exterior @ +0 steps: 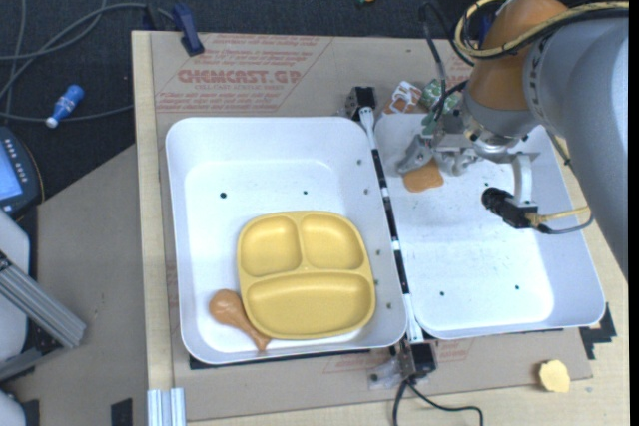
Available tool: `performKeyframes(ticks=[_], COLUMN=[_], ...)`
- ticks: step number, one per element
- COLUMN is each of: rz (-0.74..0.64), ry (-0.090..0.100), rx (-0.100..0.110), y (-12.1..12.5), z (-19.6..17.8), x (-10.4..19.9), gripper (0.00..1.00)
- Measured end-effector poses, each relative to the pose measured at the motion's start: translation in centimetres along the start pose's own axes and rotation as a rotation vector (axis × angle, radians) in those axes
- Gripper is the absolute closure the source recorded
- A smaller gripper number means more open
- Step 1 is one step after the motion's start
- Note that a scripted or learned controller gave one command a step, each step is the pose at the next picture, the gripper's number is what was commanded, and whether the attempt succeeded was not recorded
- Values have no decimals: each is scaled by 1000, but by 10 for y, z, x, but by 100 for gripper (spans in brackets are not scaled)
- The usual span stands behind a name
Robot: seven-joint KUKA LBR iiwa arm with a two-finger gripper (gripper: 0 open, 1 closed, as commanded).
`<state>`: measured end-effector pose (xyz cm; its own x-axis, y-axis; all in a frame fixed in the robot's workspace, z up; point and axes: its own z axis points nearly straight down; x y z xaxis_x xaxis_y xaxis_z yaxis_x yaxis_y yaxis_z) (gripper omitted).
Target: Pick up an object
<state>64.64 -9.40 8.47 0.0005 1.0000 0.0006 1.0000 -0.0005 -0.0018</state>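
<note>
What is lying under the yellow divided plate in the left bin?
An orange drumstick-shaped toy pokes out from under the lower left edge of the yellow divided plate, resting on the floor of the left bin. The plate covers whatever else may lie beneath it.

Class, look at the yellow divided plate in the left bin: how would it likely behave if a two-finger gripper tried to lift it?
The yellow plate looks like moulded plastic, so probably stiff and light. It lies flat and wide, so the gripper would likely need its raised rim. Gripped at one edge, it may tilt or slip, given its smooth look.
</note>
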Motion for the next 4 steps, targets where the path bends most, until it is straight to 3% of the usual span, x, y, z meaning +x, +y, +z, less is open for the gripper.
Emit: performKeyframes(ticks=[1,2,4], rz=[0,-2,-1], ry=[0,-1,-1], rx=[0,-6,0], y=[0,21,13], z=[0,0,0], x=[0,-1,2], gripper=[0,0,0])
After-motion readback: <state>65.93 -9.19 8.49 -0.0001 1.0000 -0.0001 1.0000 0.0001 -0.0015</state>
